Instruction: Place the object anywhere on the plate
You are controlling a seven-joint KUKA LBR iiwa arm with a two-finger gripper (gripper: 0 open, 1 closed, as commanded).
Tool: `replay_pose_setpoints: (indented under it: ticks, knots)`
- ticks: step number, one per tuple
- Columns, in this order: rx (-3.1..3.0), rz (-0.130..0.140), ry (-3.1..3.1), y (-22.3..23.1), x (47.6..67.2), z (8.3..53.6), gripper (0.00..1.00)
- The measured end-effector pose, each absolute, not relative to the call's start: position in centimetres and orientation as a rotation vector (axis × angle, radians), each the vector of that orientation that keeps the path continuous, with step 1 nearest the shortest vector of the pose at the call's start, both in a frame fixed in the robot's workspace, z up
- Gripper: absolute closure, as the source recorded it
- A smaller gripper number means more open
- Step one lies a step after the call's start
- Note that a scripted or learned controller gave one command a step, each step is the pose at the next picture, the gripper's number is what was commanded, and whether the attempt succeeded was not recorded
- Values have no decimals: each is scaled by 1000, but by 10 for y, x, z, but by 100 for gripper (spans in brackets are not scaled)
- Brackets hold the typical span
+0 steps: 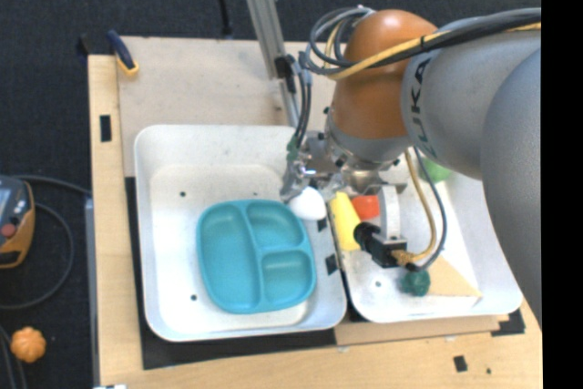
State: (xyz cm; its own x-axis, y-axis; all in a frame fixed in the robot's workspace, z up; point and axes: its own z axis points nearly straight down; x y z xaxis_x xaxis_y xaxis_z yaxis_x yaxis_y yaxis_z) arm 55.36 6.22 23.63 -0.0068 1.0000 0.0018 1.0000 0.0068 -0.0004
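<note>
Tabletop (pixel 182 87) carries two shallow white bins side by side: left bin (pixel 164 150), right bin (pixel 455 282). Grey arm (pixel 474 96) with its orange band (pixel 383 73) reaches in from the right and covers much of the right bin. Teal plate (pixel 255 255), three compartments, lies flat in the left bin, tilted slightly against the bin's edges. Right bin holds a yellow block (pixel 343 223), an orange-red piece (pixel 366 207), a dark green ball (pixel 416 282) and a tan wedge (pixel 451 282). Pincer (pixel 305 187) hangs at the seam between the bins, just over the plate's upper right corner. Small white rounded object (pixel 310 204) sits right beneath it, at the plate's rim; whether the pincer grips it or is open, cannot tell. Object looks egg-like, long axis seemingly running upper right to lower left, but too small to be sure. Risk, as judged: so near the rim, a release here could let it roll off the plate into the bin, or drop across the bin wall.
</note>
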Motion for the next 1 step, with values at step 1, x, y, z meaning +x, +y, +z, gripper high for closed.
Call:
replay_pose_setpoints:
  ticks: [1]
  knots:
    - [-2210, -2, -2229, 114, 543, 236, 100]
